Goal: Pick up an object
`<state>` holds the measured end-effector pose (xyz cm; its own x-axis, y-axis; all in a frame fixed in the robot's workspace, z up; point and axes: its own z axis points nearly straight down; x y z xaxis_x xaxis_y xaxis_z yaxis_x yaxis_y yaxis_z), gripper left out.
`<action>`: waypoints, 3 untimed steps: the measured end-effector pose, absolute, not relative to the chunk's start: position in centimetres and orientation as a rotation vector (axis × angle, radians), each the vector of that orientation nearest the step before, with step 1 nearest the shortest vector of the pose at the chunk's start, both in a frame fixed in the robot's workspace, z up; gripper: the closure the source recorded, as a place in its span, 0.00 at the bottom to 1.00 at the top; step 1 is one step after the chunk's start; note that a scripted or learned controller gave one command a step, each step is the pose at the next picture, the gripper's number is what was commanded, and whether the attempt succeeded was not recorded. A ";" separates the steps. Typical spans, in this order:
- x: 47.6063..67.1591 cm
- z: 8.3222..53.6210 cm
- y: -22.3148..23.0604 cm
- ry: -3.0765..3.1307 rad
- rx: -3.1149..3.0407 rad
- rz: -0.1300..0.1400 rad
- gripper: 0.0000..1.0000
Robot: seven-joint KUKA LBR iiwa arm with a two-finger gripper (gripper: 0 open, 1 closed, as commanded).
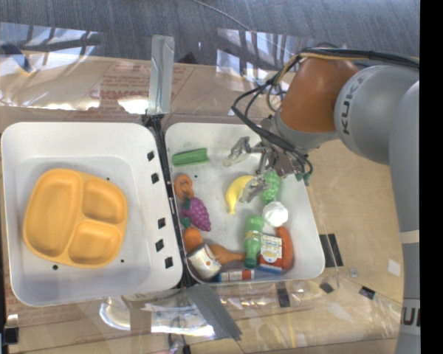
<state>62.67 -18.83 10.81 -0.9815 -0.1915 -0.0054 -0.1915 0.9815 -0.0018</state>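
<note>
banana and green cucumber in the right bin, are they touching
Apart. The camera view shows the cucumber lying near the bin's upper left, and the banana lower and to its right, with bare white bin floor plainly between them.

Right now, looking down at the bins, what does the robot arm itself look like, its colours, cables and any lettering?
The arm is smooth, rounded grey casing with a glossy orange band above the wrist. Dark KUKA lettering runs along the grey shell beside the band. Black cables loop from the wrist. The tool is bare silvery metal with slim fingers.
</note>
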 end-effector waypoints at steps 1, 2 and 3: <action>60.9 9.2 -15.4 3.129 -0.284 0.003 0.00; 58.7 9.2 -11.4 3.110 -0.443 0.002 0.00; 59.2 21.9 -15.4 3.111 -0.314 -0.011 0.00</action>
